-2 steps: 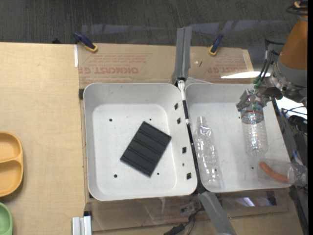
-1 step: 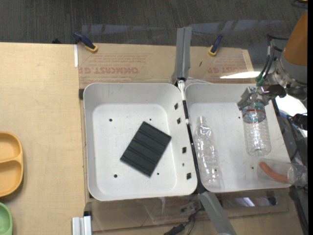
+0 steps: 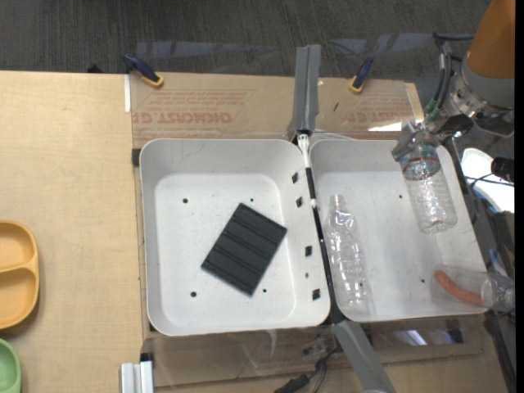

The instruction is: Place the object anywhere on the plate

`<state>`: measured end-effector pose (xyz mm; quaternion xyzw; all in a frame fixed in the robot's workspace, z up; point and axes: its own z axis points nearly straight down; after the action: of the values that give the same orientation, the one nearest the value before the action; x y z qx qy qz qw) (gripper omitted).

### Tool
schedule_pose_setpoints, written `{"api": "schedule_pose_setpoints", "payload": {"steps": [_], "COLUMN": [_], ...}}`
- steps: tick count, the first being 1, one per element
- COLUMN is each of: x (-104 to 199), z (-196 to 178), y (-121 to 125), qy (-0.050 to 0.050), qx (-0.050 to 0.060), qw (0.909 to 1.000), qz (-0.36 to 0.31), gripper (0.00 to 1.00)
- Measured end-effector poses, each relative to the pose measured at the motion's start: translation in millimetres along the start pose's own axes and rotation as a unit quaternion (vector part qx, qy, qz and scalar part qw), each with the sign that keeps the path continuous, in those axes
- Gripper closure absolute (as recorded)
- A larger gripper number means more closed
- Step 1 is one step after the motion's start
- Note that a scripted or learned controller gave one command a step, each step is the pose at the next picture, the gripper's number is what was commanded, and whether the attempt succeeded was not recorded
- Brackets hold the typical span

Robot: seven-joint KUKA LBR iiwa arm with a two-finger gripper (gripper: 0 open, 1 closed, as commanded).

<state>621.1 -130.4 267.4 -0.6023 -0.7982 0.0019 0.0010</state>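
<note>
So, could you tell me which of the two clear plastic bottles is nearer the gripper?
The bottle at the right bin's far right, its cap end at the gripper; the other bottle lies by the divider.

A pale wooden bench (image 3: 65, 154) under brown cardboard (image 3: 213, 109) stands on dark grey carpet (image 3: 229, 11).

Counts: 2 white bins, left bin (image 3: 164, 158) & right bin (image 3: 368, 150). 1 black ribbed slab (image 3: 244, 248) in the left one. 2 clear plastic bottles, both w/ the right bin: one (image 3: 346, 256) lying by its left wall, one (image 3: 427, 188) near its top right. 1 orange sausage-like item (image 3: 456, 287) at that bin's lower right corner. 2 clamps w/ orange tips on the cardboard's far edge, (image 3: 144, 70) & (image 3: 360, 75). On the table (image 3: 65, 154), left edge: 1 orange divided plate (image 3: 16, 273), 1 green dish (image 3: 6, 367), partly cut off. 1 arm (image 3: 491, 47).
</note>
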Motion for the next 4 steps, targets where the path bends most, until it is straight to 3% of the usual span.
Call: {"api": "schedule_pose_setpoints", "payload": {"steps": [1, 2, 3, 4], "x": [1.7, -8.9, -37.3, -13.0], "z": [-6.3, -22.3, -27.9, -95.0], "y": [38.5, -27.7, -2.4, 16.1], "qy": [0.0, 0.001, 0.0, -0.001], "qx": [-0.001, -0.001, -0.002, -0.003], "qw": [0.9798, 0.9329, 0.8572, 0.8389], "qz": [-0.2, -0.36, -0.515, -0.544], "gripper": [1.0, 1.0, 1.0, 1.0]}}
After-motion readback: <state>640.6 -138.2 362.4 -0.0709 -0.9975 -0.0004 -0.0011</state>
